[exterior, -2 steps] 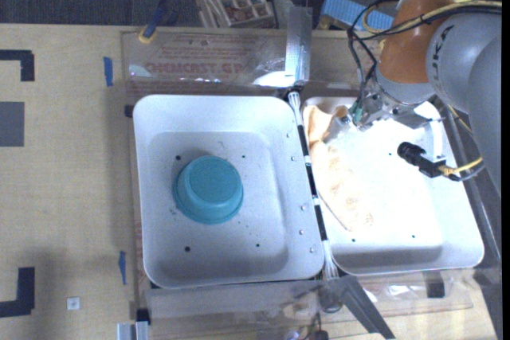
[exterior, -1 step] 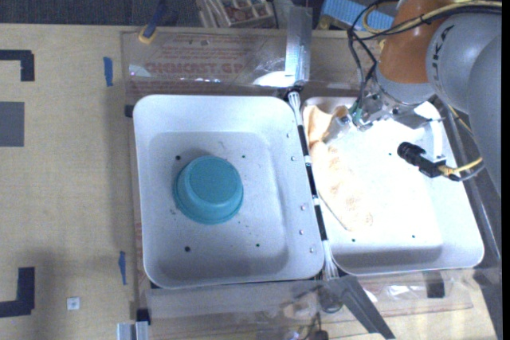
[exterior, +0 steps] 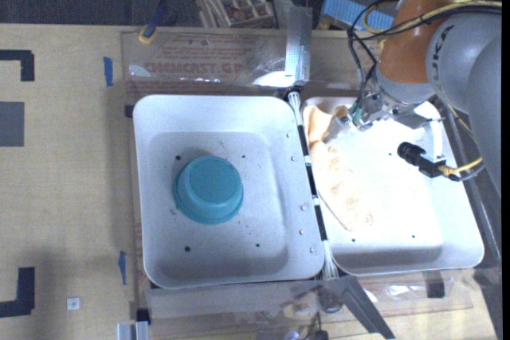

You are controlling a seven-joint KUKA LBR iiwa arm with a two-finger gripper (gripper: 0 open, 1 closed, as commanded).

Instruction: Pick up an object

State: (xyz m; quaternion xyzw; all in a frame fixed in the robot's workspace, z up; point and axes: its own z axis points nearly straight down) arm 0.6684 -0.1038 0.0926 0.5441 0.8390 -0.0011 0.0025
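While the pale wooden counter [exterior: 64, 195] carries two shallow white bins side by side, the left bin [exterior: 151, 131] and the right bin [exterior: 414, 243] meet along a shared middle edge where their rims touch. Next in size comes the grey arm [exterior: 470, 52], which enters over the counter's far right corner, its orange band [exterior: 414, 40] bulging just above the wrist. Dark cables [exterior: 362, 52] loop down beside that band toward the tool. A teal bowl [exterior: 209, 188] sits upside down on the floor of the left bin, a little toward that bin's left side and well apart from the arm. In the right bin a thin tan, cloth-like piece [exterior: 339, 179] lies along the left wall, reaching from the far left corner toward the middle. Over that far left corner hangs the gripper [exterior: 351, 122], close to the upper end of the tan piece; whether its fingers are apart or together cannot be told from this slant. A small black fitting [exterior: 416, 154] juts out beside the wrist, above the bright floor of the right bin
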